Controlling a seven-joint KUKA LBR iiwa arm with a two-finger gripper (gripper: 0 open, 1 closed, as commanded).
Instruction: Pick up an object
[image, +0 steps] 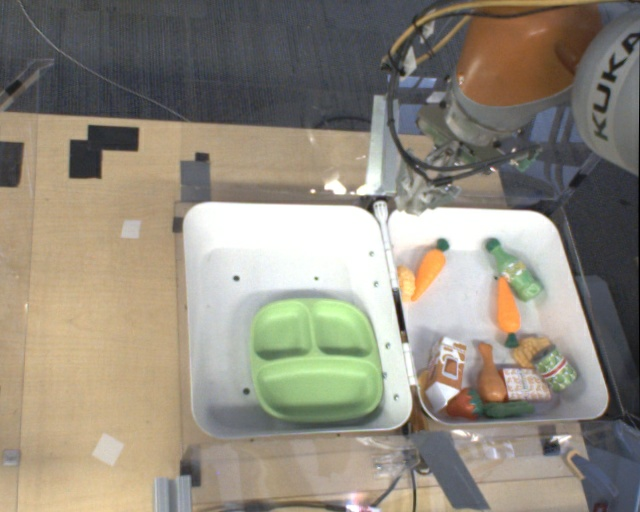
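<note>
The right bin holds toy food. A carrot lies near its left wall beside a small orange piece. A green bottle and a second carrot lie toward the right. Along the near edge sits a pile: a brown-and-white carton, a drumstick, a green can, a small box and a red and green vegetable. My gripper hangs over the far left corner of the right bin, above and behind the first carrot, holding nothing that I can see.
The left bin carries a green divided plate in its near half. A metal post stands behind the wall shared by the bins. Cables loop off the arm's orange wrist. Bare wooden bench lies to the left.
</note>
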